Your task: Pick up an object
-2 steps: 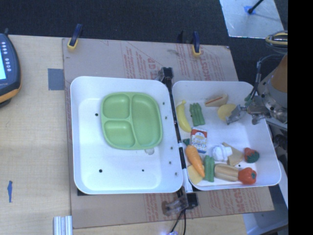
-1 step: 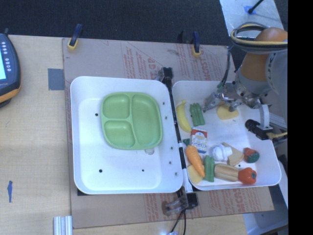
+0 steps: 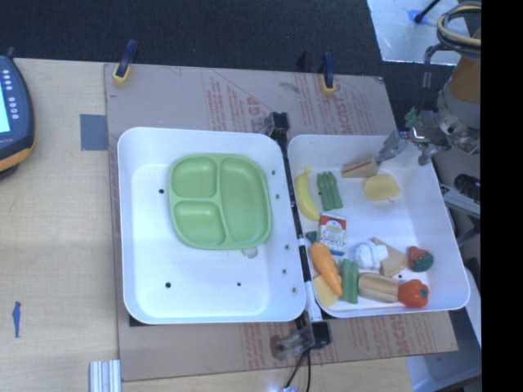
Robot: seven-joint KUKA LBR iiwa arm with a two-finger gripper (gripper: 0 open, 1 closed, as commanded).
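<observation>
My gripper [image 3: 406,151] hangs over the far right corner of the right bin [image 3: 445,219], open, with nothing between its fingers. Its left finger [image 3: 390,148] points toward a brown and white wedge slice [image 3: 359,167] just beside it. A pale yellow round piece [image 3: 381,188] lies a little nearer the camera than the gripper. Further left lie a banana [image 3: 306,194] and green beans [image 3: 328,190]. At the bin's near end sit a small carton [image 3: 333,233], a carrot [image 3: 325,268], a white garlic bulb [image 3: 369,254], a red tomato [image 3: 413,292] and other play food.
The left bin [image 3: 139,243] holds a green divided plate [image 3: 221,201]. A black clamp [image 3: 279,123] sits where the two bins meet at the far side. A handheld pendant [image 3: 12,113] rests at the bench's far left edge.
</observation>
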